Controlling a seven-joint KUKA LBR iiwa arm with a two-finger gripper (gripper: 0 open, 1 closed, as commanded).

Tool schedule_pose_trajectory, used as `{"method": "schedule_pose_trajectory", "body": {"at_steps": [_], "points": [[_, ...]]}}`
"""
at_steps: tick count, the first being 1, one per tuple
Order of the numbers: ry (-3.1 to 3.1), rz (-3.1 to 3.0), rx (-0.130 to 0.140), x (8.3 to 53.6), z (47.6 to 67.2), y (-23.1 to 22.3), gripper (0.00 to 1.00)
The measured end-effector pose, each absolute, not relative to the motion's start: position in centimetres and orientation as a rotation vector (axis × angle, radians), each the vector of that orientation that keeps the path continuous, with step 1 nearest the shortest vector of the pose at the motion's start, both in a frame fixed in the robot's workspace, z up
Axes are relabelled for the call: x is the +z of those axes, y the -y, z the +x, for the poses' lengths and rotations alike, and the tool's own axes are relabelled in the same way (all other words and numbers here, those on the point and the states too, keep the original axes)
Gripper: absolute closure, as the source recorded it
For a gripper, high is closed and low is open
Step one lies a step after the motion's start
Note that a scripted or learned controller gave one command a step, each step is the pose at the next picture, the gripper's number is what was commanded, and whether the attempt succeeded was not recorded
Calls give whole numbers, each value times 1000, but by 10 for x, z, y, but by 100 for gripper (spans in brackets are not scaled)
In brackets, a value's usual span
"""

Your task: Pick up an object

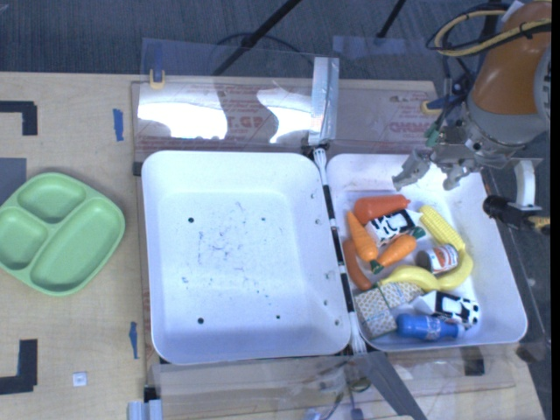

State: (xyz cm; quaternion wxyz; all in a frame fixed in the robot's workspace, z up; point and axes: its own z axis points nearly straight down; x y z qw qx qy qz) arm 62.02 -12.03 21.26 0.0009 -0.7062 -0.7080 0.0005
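The right white bin (506, 297) holds a heap of toy items: an orange carrot (380, 206), a second carrot (395, 249), a yellow corn cob (440, 226), a yellow banana (426, 277), a black-and-white cow-patterned item (393, 225), a blue bottle (424, 326) and a checkered cloth piece (376, 309). My gripper (432, 172) hangs over the far end of this bin, above and behind the heap. Its two grey fingers are spread apart with nothing between them.
The left white bin (236, 252) lies beside the right one. A green divided plate (58, 231) rests on the wooden bench at far left. A clear plastic wall (229, 103) stands behind the bins. The arm's orange band (512, 81) is at upper right.
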Motion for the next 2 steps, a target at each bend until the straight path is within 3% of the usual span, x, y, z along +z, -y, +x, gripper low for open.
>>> {"method": "schedule_pose_trajectory", "body": {"at_steps": [1,2], "points": [[2208,-2233,1,100,626,174,0],[2429,-1990,-7,87,597,204,0]]}}
